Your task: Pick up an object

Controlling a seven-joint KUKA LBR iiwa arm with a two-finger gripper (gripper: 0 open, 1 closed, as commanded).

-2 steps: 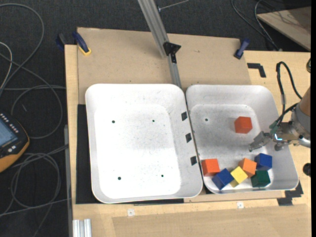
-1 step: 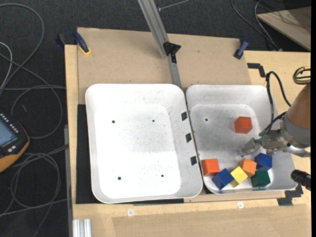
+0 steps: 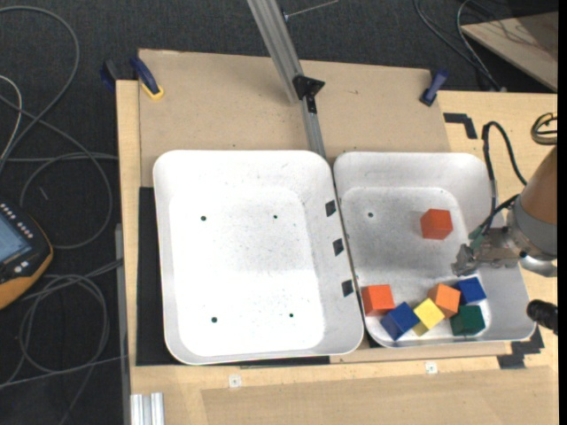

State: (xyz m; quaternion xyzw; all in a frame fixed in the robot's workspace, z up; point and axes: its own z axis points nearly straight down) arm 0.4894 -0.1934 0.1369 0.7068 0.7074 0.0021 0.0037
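Camera view, from above and at a slant, finds the claw [image 3: 467, 259] low at the right side of the right-hand bin [image 3: 403, 168], hanging from the grey arm [image 3: 540, 215] that comes in from the right. It is small and dark against the bin wall, and whether it is wide or narrow cannot be told; no block is seen in it. It sits just above the cluster of blocks, probably because that is where the program finds the most to choose from.

Just below it lie the blue block [image 3: 470, 289] and a small orange block [image 3: 447, 298], touching or nearly so, with the green block [image 3: 468, 320] beneath them by the bin's lower right corner. Further left along the lower edge come the yellow block [image 3: 429, 313], a second blue block [image 3: 400, 320] and another orange block [image 3: 378, 298]. They seem to have gathered where the shallow floor meets the curved rim (a natural place for loose cubes to settle). One orange cube [image 3: 436, 224] sits alone, up and left of the claw, well apart from the rest.

All are plain, hard-edged cubes with matte coloured faces. Both bins are white, smooth, round-cornered, speckled with fine dark marks; the left bin [image 3: 177, 237] adjoins the right one on the pale wooden tabletop [image 3: 221, 104].
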